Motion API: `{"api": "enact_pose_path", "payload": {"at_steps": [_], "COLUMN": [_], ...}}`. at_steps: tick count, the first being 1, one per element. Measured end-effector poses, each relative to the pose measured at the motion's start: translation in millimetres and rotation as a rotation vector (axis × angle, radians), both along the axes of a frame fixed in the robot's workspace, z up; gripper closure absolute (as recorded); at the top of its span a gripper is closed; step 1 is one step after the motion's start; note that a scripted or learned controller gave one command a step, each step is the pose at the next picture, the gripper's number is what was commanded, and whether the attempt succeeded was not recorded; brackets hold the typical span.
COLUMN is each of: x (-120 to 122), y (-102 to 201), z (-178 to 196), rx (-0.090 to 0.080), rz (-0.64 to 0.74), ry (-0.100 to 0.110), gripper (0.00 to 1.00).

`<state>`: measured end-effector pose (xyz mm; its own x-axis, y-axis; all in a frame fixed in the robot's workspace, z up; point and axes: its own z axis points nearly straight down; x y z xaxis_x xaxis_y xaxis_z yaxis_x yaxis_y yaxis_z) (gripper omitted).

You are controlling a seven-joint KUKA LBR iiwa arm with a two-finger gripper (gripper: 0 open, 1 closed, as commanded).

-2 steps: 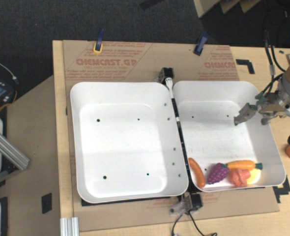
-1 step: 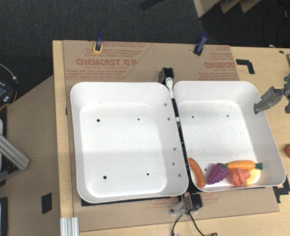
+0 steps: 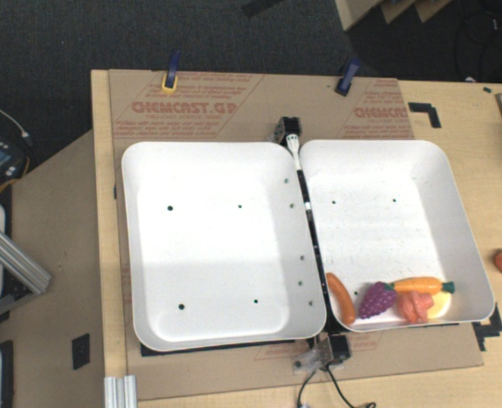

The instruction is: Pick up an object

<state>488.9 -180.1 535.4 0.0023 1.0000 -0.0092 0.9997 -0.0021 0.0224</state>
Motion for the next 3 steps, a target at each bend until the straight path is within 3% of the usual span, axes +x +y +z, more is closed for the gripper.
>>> {"api": "enact_pose_path", "payload": {"at_steps": [1, 2, 3], "x": [-10.7, -9.2, -8.4], "y": [-46.6, -44.2, -44.3], "z": [-25.6, 1.6, 11.5], "rx": [0.008, 0.004, 0.001], "rz": [-0.002, 0.003, 0.003], "ry": [0.025, 0.015, 0.012], "gripper": [0.00, 0.00, 1.00]}}
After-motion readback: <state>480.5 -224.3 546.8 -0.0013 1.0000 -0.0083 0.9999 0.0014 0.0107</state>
